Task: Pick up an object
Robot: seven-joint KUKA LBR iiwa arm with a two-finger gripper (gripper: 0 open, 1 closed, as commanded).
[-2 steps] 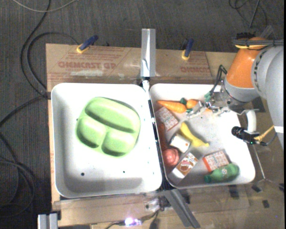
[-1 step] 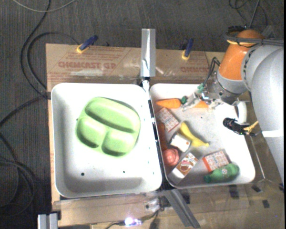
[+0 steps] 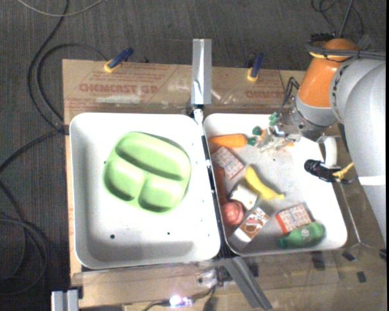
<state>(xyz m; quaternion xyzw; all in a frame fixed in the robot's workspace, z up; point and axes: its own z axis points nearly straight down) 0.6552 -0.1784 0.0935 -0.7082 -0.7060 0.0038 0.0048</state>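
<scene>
My gripper [image 3: 276, 137] hangs over the back of the right bin [image 3: 324, 199], just right of the green top of a carrot [image 3: 229, 140] that lies along the back wall. Below the carrot are a small printed box [image 3: 227, 162] and a banana [image 3: 262, 184]. A white and brown carton [image 3: 244, 196], a red apple [image 3: 231, 212] and another carton [image 3: 252, 225] sit toward the bin's front left. A red box [image 3: 293, 218] and a green bottle [image 3: 303, 234] lie at the front right. Nothing is visibly held.
The left bin [image 3: 84, 225] holds a large green moulded piece [image 3: 147, 171]. A metal post [image 3: 201, 73] stands behind the divide between the bins. The grey arm with its orange band [image 3: 321, 83] fills the right side, with a black fitting [image 3: 319, 168] over the bin's right rim.
</scene>
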